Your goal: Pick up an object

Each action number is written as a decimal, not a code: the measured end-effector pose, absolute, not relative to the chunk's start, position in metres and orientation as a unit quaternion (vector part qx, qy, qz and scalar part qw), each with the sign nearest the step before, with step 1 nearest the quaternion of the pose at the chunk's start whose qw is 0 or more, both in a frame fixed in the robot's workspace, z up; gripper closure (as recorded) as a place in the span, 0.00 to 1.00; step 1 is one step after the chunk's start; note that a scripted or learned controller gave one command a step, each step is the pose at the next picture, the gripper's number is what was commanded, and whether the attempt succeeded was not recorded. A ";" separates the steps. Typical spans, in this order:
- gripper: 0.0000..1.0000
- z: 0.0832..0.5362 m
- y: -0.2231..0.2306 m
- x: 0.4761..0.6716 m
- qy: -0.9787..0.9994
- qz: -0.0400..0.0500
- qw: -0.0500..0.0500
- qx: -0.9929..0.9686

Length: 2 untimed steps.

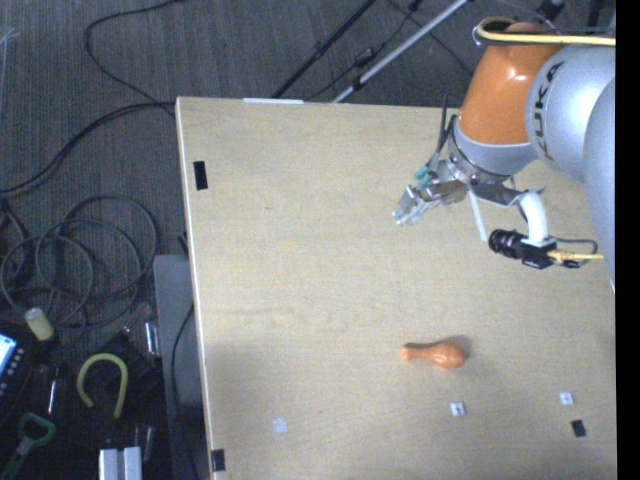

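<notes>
Object: an orange gourd (pixel 436 353) is lying on the tan bench top (pixel 300 268), apart from anything else
Long axis: it is running roughly left-right in the camera view, thin neck pointing left, bulb to the right
Gripper: the gripper (pixel 412 205) is hanging up-view of the gourd, well apart, carrying nothing; whether it is spread or closed I cannot tell
Coming move: judging from this, the arm is needing to travel down-view, slightly right, to reach the gourd
</notes>
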State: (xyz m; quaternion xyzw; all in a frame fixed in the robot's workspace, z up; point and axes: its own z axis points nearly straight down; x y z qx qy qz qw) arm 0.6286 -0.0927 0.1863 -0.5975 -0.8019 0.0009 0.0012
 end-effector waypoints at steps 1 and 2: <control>1.00 0.229 -0.173 0.578 -0.832 0.001 0.000 -0.554; 1.00 0.212 -0.125 0.615 -0.785 0.000 0.001 -0.620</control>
